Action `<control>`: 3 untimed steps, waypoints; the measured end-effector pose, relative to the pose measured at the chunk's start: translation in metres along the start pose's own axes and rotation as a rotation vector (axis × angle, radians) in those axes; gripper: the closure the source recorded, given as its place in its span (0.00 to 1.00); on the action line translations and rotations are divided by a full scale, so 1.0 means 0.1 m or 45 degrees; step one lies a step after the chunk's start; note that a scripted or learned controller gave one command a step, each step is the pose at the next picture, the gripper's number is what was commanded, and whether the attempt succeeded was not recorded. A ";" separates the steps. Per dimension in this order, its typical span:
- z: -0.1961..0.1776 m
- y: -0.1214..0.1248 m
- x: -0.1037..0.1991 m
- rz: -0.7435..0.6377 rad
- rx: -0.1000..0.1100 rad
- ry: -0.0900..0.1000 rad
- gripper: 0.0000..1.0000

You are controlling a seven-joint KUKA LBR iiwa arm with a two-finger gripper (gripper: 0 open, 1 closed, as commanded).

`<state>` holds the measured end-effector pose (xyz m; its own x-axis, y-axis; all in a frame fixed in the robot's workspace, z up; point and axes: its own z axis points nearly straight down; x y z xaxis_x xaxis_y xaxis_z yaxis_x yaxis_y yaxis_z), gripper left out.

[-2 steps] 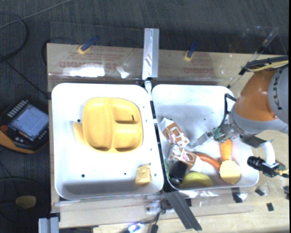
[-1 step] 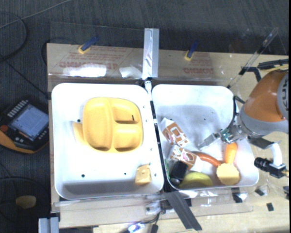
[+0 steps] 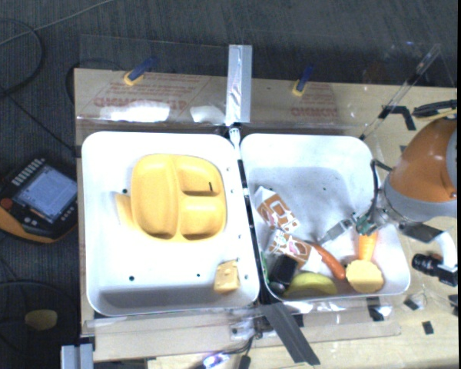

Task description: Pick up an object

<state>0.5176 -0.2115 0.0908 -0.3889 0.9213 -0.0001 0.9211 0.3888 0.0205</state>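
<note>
Looking down at a slant, recorded a bench with a left bin [image 3: 92, 206] and a right bin [image 3: 315, 148], both white and shallow, set side by side. Showed a grey arm [image 3: 424, 198] with an orange band [image 3: 434, 156] entering from 3 o'clock. Placed the gripper [image 3: 359, 225] low inside the right bin, near its 3 o'clock wall; could not tell from this angle whether released, clenched or grasping anything.

Held, in the right bin, a cluster of loose objects toward 5 to 6 o'clock. Included a short orange piece [image 3: 366, 246] just below the gripper, at its 6 o'clock, too close to say whether touching or apart. Included a pale yellow lump [image 3: 365, 276] directly at 6 o'clock of that piece, touching it. Included a slanted carrot [image 3: 331, 260] at 9 o'clock of the lump, a yellow-green fruit [image 3: 311, 285] along the 6 o'clock rim, and a black item [image 3: 280, 269] at 7 o'clock. Included two brown-and-white patterned packets, an upper packet [image 3: 279, 209] near the centre and a lower packet [image 3: 293, 247] at its 5 o'clock.

Held, in the left bin, a yellow divided tray [image 3: 177, 194] at the centre and a small tan block [image 3: 226, 277] at 5 o'clock, well apart from the tray.

Showed a handheld pendant [image 3: 38, 198] on the dark floor at 9 o'clock of the bench.
</note>
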 end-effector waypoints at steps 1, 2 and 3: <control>-0.01 0.05 0.83 -0.500 0.009 -0.015 0.00; 0.02 1.02 0.59 -0.332 0.016 -0.019 0.00; -0.09 1.03 0.60 -0.333 0.013 -0.016 1.00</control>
<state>0.5891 -0.1162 0.1022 -0.6134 0.7896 -0.0168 0.7896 0.6135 0.0080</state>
